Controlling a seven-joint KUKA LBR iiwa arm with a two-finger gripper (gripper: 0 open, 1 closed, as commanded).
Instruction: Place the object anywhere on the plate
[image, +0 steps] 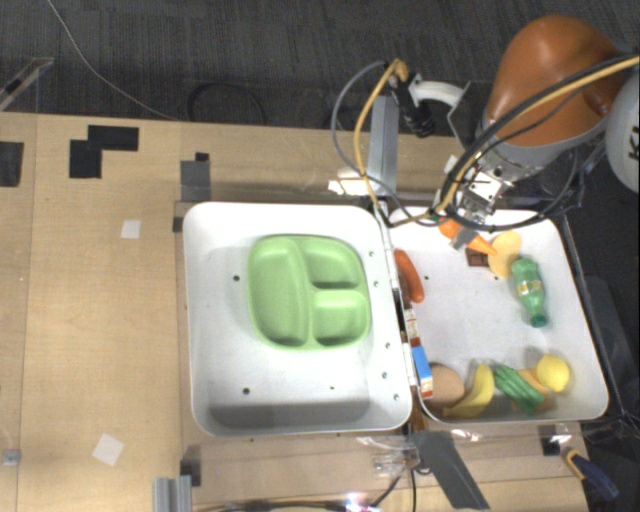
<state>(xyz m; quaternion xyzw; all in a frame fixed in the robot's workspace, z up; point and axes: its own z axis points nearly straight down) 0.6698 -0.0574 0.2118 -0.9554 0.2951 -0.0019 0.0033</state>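
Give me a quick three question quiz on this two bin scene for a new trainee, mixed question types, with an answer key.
1. True or false: the green divided plastic plate lies in the left white bin.
2. Which lies along the right white bin's left wall? A) red-orange sausage B) green plastic bottle C) round yellow lemon
3. Fill in: the grey arm's gripper hangs over the right bin's ___ edge.

Key: 1 true; 2 A; 3 far

Wooden bench (90, 330) bears two white bins (215, 400) (575, 300) side by side
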